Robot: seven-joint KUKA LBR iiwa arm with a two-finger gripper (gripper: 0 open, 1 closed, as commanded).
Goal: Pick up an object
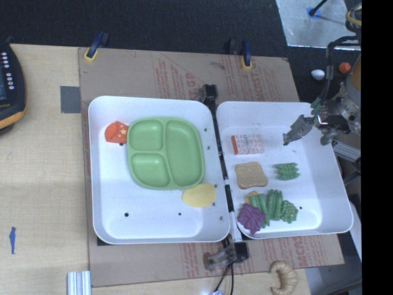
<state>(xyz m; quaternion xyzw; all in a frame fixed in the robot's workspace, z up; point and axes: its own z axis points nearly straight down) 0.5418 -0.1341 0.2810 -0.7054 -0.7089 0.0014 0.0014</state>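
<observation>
My gripper [307,136] hangs over the upper right part of the right bin [325,226], its fingers spread open with nothing between them. In that bin lie a small pink and white box [247,144], a slice of bread [250,174], a small bunch of green beans [286,171], a larger green vegetable bunch [277,205] and purple grapes [250,217]. The box is to the left of the gripper and the small beans are just below it.
The left bin [153,226] holds a green divided plate [166,152], a red item [115,132] and a yellow item [199,195]. A tan curled object [284,276] lies on the bench in front of the right bin. A control pendant [9,85] sits at the far left.
</observation>
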